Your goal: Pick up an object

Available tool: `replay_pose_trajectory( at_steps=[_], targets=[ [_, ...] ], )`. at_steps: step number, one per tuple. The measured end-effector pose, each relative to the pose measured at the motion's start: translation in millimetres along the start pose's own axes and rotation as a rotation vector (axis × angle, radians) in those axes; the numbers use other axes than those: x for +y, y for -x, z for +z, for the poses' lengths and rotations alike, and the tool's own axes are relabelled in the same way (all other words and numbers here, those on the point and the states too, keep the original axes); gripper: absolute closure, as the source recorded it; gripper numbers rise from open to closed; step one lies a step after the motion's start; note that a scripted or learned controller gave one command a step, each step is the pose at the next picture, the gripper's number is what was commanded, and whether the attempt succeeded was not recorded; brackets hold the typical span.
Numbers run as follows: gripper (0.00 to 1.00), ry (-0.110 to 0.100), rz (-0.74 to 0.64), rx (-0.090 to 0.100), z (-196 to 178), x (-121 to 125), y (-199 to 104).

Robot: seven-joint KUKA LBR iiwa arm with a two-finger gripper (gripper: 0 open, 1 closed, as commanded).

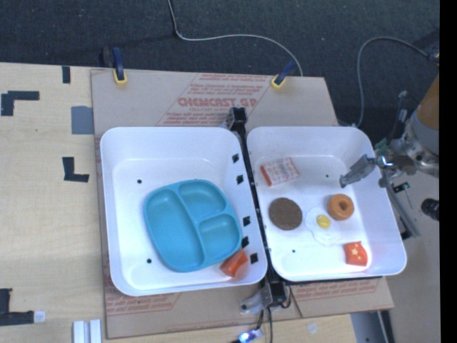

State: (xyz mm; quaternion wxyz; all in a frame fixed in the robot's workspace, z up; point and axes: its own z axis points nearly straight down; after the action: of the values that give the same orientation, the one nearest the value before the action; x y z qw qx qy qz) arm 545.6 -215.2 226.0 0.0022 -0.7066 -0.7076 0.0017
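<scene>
The right bin [314, 140] holds a white and red packet [278, 171], a brown round patty [285, 213], a glazed donut [340, 207], a fried egg [323, 222] and a red wedge [355, 253]. My gripper [364, 168] hangs over the bin's right side, just above and right of the donut, apart from it, with nothing seen in it. In the left bin [128, 156] lies a blue divided plate [193, 224], and an orange-red piece [233, 264] rests by its front right corner.
A black divider [246, 184] runs between the two bins. The bins stand on a cardboard sheet [207, 98] clamped at the back. Cables [235, 38] trail over the dark floor behind. The arm's body [421, 141] stands at the right edge.
</scene>
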Motion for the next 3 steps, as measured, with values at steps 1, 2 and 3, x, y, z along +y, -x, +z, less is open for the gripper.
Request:
replay_pose_trajectory(
  at_steps=[1, 2, 3],
  targets=[
    [0.00, -0.001, 0.001, 0.000, 63, -5, 3],
    [0.00, 0.002, 0.000, -0.002, 112, -3, -6],
    [1.00, 0.007, 0.000, -0.003, 99, -2, -6]
  ],
)
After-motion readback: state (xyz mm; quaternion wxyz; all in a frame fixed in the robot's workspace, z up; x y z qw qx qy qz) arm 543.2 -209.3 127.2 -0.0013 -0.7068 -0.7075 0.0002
